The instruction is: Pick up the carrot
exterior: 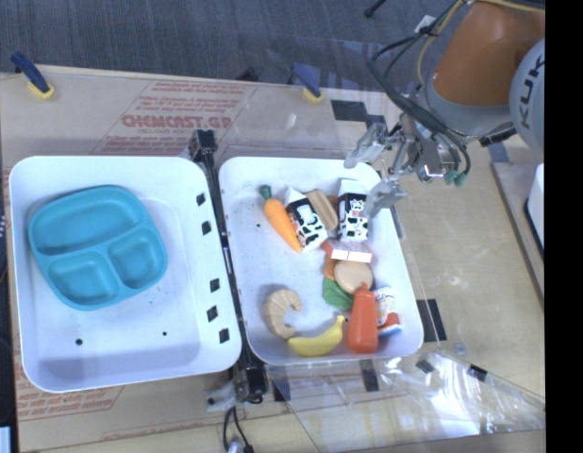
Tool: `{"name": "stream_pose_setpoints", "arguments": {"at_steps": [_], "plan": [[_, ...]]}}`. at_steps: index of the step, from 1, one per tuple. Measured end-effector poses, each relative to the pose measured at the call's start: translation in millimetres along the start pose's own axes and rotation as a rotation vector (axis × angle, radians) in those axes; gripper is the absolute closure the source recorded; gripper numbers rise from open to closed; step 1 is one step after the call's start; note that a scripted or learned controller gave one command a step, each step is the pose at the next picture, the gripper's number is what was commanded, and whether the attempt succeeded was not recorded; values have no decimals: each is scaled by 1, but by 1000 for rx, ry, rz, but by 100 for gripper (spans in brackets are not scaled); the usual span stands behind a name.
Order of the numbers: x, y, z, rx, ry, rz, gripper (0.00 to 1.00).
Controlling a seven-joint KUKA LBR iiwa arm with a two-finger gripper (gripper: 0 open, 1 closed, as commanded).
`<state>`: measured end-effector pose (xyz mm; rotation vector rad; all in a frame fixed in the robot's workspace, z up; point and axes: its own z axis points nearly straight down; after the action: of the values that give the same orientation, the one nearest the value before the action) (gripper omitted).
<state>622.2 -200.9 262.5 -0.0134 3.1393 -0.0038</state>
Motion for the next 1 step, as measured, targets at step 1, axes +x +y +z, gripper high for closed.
{"name": "stream_pose_setpoints", "arguments": {"at_steps": [1], "plan": [[26, 67, 144, -8, 14, -18, 0]]}}
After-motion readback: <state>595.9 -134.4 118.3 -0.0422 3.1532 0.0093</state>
